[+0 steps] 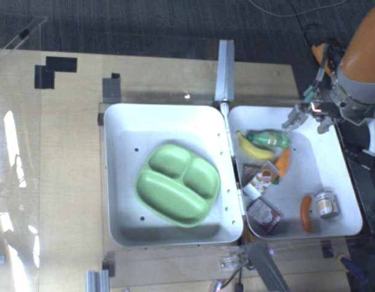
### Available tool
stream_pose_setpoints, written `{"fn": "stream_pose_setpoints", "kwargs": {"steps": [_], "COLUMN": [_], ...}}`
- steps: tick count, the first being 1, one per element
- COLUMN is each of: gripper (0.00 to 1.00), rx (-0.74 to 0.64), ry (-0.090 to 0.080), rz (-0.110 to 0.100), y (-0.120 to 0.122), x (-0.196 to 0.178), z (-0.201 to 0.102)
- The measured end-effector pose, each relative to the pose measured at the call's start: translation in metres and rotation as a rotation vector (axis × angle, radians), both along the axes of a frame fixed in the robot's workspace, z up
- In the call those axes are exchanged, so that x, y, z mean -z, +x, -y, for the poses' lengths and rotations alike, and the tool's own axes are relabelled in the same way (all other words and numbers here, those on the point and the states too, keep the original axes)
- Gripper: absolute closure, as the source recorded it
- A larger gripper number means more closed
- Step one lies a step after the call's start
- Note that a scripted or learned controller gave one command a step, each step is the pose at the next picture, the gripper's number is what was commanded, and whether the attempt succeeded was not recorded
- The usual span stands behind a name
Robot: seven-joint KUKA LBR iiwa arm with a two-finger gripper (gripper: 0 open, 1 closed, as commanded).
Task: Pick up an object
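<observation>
Objects clustered in the right bin (352, 221), gripper above its upper edge.
A green bottle (268, 139) lies across a banana (253, 149) at centre right; the gripper (309, 117), fingers spread and empty, hangs upper right.
</observation>
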State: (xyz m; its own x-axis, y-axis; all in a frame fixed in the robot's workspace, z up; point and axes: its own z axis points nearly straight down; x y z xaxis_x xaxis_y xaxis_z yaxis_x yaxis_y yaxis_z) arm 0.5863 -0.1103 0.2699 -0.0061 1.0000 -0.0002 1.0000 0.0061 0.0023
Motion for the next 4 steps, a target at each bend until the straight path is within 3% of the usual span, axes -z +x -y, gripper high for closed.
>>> {"fn": "stream_pose_setpoints", "kwargs": {"steps": [1, 2, 3, 4], "gripper": [0.00, 0.00, 0.00, 1.00], "rx": [-0.024, -0.084, -0.084, -0.087], "ry": [0.000, -0.005, -0.004, -0.001], "rz": [-0.001, 0.013, 0.012, 0.015], "y": [-0.049, -0.008, -0.008, -0.006], "x": [0.110, 0.181, 0.181, 0.170], "z": [0.017, 0.019, 0.019, 0.016]}}
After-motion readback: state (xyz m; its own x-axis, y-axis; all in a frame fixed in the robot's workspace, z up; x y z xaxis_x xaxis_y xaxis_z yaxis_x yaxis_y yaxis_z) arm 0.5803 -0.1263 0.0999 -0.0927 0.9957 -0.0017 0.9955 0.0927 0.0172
